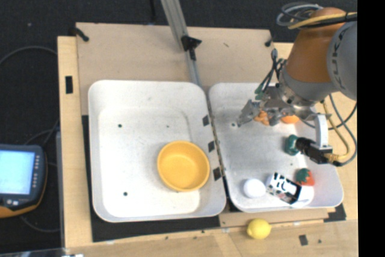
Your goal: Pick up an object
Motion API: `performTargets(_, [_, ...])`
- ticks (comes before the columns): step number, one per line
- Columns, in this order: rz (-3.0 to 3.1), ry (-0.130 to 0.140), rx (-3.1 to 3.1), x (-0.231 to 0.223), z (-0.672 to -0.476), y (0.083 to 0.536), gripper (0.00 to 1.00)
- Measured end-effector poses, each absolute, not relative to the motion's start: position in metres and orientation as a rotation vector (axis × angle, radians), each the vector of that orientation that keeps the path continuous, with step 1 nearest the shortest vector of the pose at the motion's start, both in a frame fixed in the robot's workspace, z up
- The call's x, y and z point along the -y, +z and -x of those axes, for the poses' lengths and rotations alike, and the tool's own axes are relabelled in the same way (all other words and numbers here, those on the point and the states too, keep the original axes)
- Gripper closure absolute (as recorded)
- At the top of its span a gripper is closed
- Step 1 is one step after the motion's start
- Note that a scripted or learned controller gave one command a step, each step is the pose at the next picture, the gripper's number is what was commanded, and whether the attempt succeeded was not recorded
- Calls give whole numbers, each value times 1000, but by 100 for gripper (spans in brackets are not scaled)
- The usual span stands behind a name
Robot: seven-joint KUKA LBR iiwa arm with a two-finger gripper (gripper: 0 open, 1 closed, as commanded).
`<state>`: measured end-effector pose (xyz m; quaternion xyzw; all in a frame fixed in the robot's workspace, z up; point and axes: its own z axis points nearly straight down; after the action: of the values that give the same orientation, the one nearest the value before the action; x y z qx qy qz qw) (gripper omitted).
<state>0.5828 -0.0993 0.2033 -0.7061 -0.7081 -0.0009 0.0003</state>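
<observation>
Hand (263, 112) over right bin (240, 147); bowl (183, 165) in left bin (120, 129).

Even, fairly bright overhead light, white bins (150, 93) slightly washed out, soft short shadows under the yellow bowl (183, 165), dark floor nearly black, overall soft focus, grainy, low resolution, small items at the right bin's near corner blurred
</observation>
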Motion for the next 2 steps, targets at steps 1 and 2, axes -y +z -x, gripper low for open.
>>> performTargets(1, [2220,-4,2223,99,-583,203,0])
performTargets(2, [2222,8,2218,109,-584,144,0])
